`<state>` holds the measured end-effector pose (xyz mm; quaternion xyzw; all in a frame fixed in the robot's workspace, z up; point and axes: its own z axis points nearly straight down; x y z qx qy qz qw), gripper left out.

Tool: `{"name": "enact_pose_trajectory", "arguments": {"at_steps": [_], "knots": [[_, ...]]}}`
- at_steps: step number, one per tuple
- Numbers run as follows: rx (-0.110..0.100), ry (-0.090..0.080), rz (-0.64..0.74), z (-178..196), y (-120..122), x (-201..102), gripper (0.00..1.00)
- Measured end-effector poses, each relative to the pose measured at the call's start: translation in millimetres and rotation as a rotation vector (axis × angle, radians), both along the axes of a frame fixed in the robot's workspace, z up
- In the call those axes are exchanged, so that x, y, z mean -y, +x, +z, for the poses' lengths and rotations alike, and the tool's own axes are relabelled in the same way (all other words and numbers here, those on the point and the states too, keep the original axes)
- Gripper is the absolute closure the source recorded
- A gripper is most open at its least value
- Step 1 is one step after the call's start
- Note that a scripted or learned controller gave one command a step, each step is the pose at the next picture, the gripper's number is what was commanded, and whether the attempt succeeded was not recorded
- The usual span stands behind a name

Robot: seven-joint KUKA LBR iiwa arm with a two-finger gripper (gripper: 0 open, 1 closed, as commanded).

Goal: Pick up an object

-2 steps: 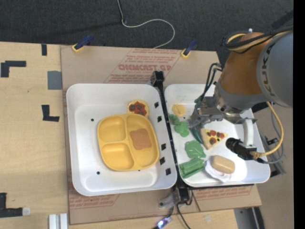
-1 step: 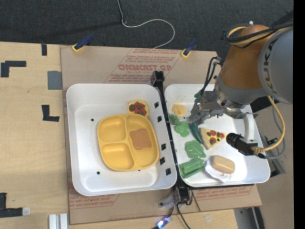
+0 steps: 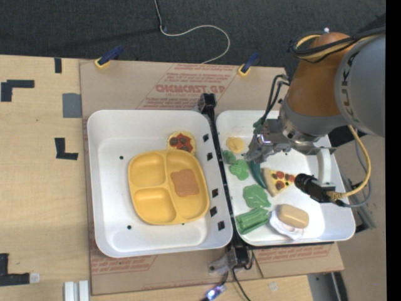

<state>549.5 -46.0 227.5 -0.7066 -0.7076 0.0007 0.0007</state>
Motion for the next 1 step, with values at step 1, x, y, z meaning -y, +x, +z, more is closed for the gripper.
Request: {"name": "enact_pose_trajectory", "arguments": {"at_steps": [1], "knots": [[-0.002, -0.001, -0.001, -13.7, -7.4, 8.2, 1.00]]}}
